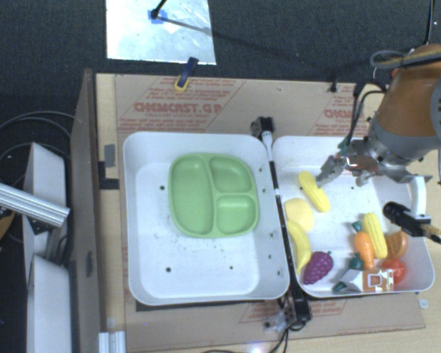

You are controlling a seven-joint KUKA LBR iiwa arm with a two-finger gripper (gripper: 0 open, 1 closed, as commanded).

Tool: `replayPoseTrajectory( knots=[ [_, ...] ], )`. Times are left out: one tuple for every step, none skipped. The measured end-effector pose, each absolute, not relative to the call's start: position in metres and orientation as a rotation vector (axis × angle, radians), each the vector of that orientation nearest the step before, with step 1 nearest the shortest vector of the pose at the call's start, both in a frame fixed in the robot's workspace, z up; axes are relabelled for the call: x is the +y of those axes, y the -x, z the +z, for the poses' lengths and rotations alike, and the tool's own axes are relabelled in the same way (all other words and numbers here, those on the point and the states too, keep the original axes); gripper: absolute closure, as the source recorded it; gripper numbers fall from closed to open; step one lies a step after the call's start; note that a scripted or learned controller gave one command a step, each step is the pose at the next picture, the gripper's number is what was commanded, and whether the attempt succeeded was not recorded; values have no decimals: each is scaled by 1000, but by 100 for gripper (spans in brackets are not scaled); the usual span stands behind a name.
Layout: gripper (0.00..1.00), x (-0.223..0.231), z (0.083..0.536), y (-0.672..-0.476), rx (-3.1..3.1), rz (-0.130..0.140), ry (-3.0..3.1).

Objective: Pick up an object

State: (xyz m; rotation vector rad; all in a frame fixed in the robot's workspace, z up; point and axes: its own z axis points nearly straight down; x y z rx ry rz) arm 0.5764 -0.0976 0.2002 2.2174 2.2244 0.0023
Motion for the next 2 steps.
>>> replayPoseTrajectory(
  knots=[
    [0, -90, 80, -599, 2229, -1, -2216],
    [100, -91, 96, -600, 2224, 4, -2215]
  ],
)
